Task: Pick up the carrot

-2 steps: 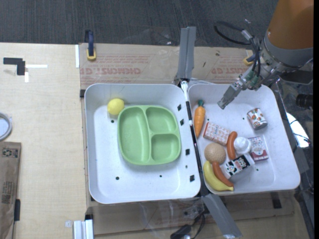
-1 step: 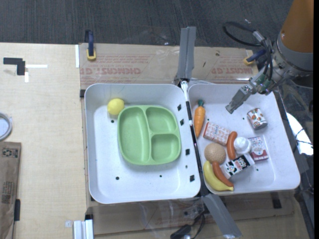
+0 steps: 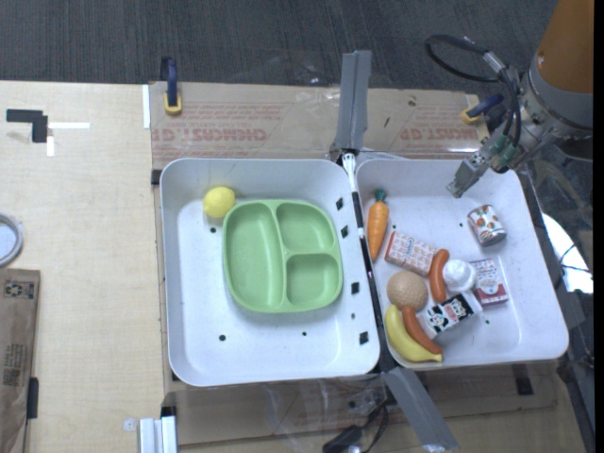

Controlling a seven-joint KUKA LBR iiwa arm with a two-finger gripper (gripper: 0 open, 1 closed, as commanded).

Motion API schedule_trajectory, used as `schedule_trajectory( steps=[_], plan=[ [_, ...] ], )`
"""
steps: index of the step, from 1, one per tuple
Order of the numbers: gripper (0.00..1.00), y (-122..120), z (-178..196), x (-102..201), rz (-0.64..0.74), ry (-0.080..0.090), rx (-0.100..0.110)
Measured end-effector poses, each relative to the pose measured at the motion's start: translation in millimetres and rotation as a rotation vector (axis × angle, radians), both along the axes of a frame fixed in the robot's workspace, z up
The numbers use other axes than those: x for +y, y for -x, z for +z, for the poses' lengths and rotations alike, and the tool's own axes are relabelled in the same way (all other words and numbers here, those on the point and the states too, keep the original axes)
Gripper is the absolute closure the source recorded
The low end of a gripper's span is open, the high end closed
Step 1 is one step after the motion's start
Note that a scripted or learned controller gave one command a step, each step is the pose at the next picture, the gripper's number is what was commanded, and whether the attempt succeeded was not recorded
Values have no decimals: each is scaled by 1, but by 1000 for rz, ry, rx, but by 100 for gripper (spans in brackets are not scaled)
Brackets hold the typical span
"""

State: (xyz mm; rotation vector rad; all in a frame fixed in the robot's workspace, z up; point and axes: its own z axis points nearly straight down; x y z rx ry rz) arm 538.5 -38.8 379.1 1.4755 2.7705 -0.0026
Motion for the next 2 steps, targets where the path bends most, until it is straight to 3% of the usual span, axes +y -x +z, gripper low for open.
schedule_trajectory(
  steps=[1,2],
  plan=[
    [100,-1,8,-1,0,1,-1],
    [100,55,-157,37,-95,-2,5]
  ],
)
